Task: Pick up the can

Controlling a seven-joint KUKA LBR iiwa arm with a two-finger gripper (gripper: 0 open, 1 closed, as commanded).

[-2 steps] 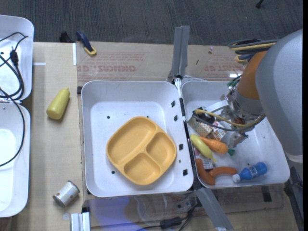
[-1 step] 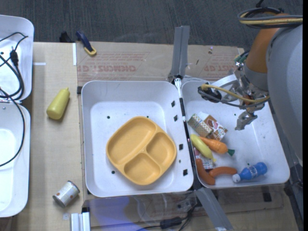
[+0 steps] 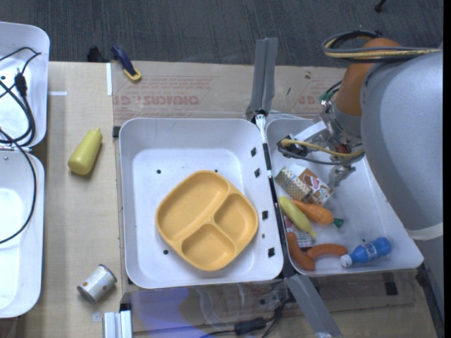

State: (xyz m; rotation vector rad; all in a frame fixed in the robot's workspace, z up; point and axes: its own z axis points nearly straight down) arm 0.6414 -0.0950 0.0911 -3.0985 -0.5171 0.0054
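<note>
The can (image 3: 96,282) lies outside both bins, on the bench (image 3: 77,217) at the near left, just beside the near-left corner of the left bin (image 3: 134,210). It is a small metal can lying on its side, silver with a white label that has red marks. One round end faces the near left, toward the camera side, and the other end points to the far right, toward the bin wall. So its long axis runs at a slant, from near left to far right.

I judge it to be light and stiff — a thin metal wall that does not bend under a normal squeeze, but smooth, so it can slip or roll. Because it rests on its curved side, a push from one finger may send it rolling across the bench. The better hold seems to be across the middle of the body, with the fingers closing on the two curved sides, at a right angle to the long axis.

The gripper (image 3: 338,176) is far away from the can, over the right bin (image 3: 394,259), above a packet (image 3: 304,184), a banana (image 3: 296,215), a carrot (image 3: 317,213), a sausage (image 3: 320,251) and a small blue bottle (image 3: 366,251). Whether it is wide or narrow I cannot tell — cables and the wrist cover it. Nothing is seen held in it.

The left bin holds a yellow divided plate (image 3: 206,220), and a mustard bottle (image 3: 85,151) lies on the bench at the far left.
</note>
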